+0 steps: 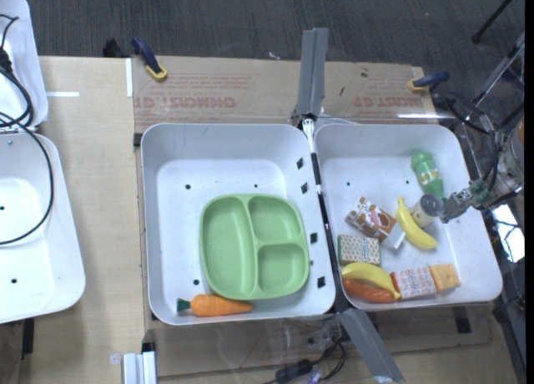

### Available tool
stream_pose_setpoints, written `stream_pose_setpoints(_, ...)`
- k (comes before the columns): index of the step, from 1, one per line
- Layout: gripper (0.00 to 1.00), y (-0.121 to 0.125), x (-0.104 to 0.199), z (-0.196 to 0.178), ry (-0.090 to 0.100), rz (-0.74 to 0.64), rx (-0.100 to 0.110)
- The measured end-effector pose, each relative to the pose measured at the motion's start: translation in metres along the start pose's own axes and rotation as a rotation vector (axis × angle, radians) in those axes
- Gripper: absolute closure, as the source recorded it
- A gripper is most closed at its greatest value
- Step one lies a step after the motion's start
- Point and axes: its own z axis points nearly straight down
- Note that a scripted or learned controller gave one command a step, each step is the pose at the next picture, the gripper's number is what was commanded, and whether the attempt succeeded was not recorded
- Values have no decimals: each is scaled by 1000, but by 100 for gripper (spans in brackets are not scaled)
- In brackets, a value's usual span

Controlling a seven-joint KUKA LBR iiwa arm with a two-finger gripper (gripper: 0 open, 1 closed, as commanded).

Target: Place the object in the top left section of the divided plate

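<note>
A light green divided plate (pixel 254 246) lies in the left bin (pixel 167 207); it has one long section on its left and two smaller ones on its right, all bare. My gripper (pixel 459 202) reaches in at the right bin's right wall, low over the floor. It sits just right of a small grey round cap (pixel 430 205) and a banana (pixel 415 225). A green bottle (pixel 425 169) lies just above and left of the gripper. I see nothing held in it.
An orange carrot (pixel 219 306) lies at the left bin's front wall below the plate. The right bin (pixel 334 165) also holds a brown carton (pixel 371 218), a green-white carton (pixel 359 250), a second yellow fruit (pixel 367 273), a red piece (pixel 369 292) and a red-white box (pixel 415 282).
</note>
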Motion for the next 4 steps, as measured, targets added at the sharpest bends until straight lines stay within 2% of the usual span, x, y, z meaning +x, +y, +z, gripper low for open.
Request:
stream_pose_setpoints(1,100,76,43,63,2,-83,2)
stream_pose_setpoints(2,100,95,107,77,2,20,3)
stream_pose_setpoints(3,100,95,106,69,1,19,6)
stream_pose_setpoints(4,100,122,160,77,0,342,4)
